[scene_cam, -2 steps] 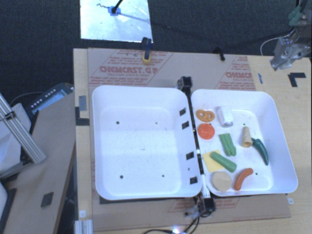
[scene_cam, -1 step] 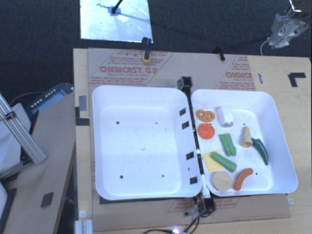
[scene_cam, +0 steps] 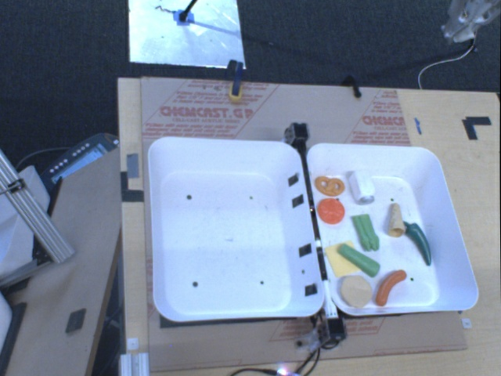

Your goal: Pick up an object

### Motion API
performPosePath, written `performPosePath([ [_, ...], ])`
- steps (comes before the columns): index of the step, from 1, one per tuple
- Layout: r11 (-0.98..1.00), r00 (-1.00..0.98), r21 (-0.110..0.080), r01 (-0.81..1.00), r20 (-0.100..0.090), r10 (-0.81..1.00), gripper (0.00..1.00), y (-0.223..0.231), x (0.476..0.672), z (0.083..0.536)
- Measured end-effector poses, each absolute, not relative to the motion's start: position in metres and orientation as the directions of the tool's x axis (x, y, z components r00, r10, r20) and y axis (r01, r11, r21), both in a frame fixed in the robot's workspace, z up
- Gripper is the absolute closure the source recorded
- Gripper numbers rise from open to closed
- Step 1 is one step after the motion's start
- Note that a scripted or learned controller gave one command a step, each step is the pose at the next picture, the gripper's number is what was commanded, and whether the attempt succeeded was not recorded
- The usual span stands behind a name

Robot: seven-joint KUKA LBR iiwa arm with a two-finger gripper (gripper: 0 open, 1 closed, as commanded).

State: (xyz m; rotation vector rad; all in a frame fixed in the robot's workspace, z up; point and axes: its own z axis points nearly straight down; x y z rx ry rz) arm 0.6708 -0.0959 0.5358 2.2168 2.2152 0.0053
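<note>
The left bin (scene_cam: 227, 233) holds nothing; all the toy food sits in the right bin (scene_cam: 438, 210), loosely spread so each piece can be taken alone. The pretzel (scene_cam: 329, 185) lies at the bin's ten o'clock, the green pepper (scene_cam: 419, 242) towards three. The gripper (scene_cam: 468, 10) hangs far off at their one o'clock; whether open or closed, I cannot tell.

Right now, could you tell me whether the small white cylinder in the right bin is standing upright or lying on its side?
Lying on its side: the white cylinder shows its long flank on the right bin floor, beside the pretzel.
</note>
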Motion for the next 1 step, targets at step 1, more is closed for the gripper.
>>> performPosePath([
  [1,-0.001,0.001,0.001,1.0,0.001,1.0,1.0,-0.0936,0.5507,0.5366],
])
